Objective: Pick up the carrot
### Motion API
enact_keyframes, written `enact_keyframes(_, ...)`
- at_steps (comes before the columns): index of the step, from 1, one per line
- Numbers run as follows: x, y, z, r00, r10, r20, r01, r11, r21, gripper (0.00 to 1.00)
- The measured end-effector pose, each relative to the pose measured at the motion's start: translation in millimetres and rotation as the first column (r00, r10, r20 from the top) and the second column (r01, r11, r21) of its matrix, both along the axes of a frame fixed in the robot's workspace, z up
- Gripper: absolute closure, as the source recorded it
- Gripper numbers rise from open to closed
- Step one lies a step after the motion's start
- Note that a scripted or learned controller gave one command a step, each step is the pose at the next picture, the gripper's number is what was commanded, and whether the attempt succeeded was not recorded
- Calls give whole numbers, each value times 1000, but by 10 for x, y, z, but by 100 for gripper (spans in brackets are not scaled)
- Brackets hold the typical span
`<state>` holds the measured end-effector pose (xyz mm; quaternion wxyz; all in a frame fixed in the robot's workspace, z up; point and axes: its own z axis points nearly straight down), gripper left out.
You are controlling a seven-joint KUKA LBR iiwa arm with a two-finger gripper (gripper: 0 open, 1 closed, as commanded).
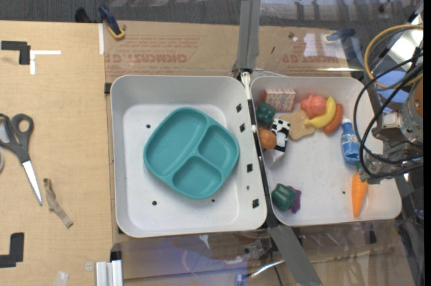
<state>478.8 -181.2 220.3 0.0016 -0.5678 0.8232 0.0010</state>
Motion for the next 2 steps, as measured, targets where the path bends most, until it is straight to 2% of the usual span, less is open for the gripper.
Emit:
enact_keyframes(1, 92, 96, 939, 1000, 19, 2, -19, 1000, 0, 100)
enact_keyframes(2, -1, 506, 341, 935, 356, -1, -356, 935, 1, 100)
